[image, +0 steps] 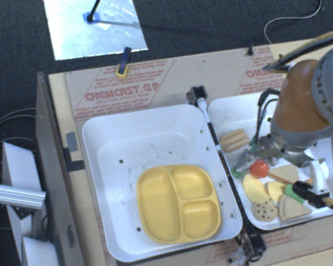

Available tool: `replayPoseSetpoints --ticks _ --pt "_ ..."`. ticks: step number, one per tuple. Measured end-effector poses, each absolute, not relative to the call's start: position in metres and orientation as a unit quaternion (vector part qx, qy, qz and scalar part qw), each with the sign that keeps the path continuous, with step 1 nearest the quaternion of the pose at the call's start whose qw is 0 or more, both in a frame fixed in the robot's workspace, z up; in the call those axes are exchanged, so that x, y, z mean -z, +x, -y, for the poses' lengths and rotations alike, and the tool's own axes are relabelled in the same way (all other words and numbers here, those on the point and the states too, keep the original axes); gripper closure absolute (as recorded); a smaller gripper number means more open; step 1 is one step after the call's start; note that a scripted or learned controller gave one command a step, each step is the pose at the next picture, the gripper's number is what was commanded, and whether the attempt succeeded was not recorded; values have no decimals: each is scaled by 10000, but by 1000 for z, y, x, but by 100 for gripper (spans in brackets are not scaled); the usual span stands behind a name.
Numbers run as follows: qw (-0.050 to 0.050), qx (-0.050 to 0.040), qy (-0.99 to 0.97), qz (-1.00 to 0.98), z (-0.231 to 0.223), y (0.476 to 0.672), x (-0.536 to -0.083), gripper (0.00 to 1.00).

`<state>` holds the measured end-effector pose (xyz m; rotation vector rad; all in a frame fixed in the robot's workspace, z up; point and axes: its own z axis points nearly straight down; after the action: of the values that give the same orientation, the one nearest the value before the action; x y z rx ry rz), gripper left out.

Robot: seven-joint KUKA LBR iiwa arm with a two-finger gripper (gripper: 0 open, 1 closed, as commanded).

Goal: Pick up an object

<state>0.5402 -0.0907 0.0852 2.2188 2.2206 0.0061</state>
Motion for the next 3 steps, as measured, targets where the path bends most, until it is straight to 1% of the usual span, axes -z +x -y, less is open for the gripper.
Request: replayPoseSetpoints --ticks 1,2,3 --pt "40 -54 7064 -7078 90 543 -102 100" --pt "37 -53 7063 -7078 90 543 -102 0" --pt "-17 7 7075 -7067 95 496 -83 0"
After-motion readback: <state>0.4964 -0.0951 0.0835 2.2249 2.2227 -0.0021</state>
